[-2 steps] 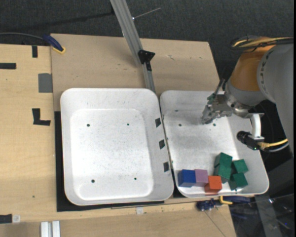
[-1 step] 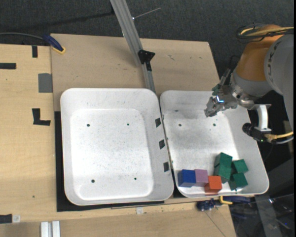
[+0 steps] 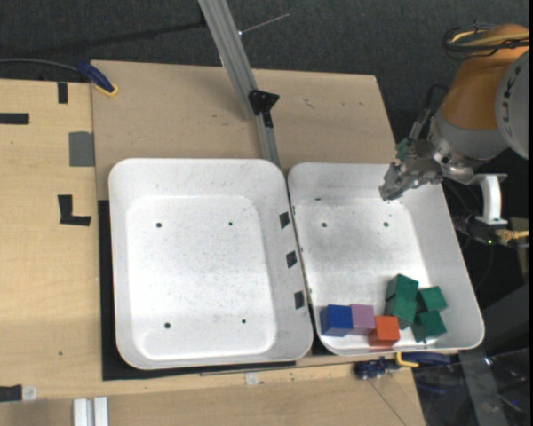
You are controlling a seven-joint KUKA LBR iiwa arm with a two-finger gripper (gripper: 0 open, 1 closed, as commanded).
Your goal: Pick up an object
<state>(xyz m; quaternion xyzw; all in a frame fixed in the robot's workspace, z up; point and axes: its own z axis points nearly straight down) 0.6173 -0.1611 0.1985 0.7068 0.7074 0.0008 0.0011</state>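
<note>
At the lower right of the frame, you'll find the objects bunched in the near corner of the right bin [image 3: 444,238]: a blue cube [image 3: 338,319], a lilac cube [image 3: 362,316], an orange cube [image 3: 386,329] and a cluster of green blocks [image 3: 417,306]. Your gripper [image 3: 393,185] hangs over that bin's upper right corner, well apart from them; you cannot tell its state. Left of it lies the left bin [image 3: 124,238].

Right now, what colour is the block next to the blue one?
Pale purple block, seen in the camera view.
</note>
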